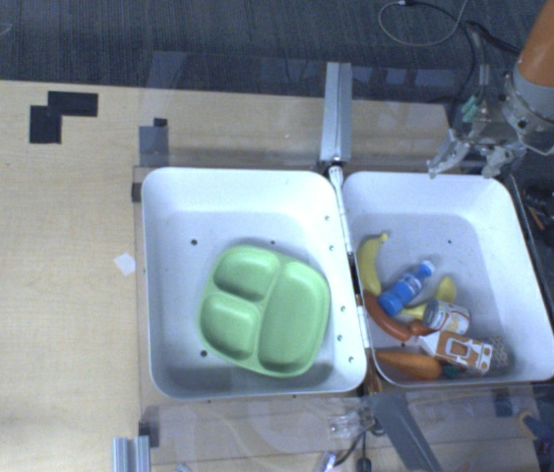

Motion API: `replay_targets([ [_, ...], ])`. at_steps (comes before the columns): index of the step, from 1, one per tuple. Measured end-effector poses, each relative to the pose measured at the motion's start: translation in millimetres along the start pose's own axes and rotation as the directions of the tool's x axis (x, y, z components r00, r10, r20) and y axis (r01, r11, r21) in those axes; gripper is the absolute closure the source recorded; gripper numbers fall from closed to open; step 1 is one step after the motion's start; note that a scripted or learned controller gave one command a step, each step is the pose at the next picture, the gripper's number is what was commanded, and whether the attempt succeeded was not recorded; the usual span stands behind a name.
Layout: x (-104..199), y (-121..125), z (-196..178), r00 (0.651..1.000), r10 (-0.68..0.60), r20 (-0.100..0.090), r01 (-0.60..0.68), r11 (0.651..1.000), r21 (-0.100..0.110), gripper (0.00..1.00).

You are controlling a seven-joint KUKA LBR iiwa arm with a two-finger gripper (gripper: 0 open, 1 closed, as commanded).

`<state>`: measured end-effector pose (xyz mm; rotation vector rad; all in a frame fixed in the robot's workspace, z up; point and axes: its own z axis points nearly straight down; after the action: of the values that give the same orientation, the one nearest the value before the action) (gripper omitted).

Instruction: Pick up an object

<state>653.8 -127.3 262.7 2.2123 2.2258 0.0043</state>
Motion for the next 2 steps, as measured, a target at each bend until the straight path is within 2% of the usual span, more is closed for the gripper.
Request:
replay_targets([
  [1,10.4,-26.6,111.8,0.995,-0.099,0.0,0.099,0.995,0.001,0.0],
  [2,0.6,-84.5,172.9,0.974,-0.225,0.002,0.225,0.974,-0.007,0.0],
])
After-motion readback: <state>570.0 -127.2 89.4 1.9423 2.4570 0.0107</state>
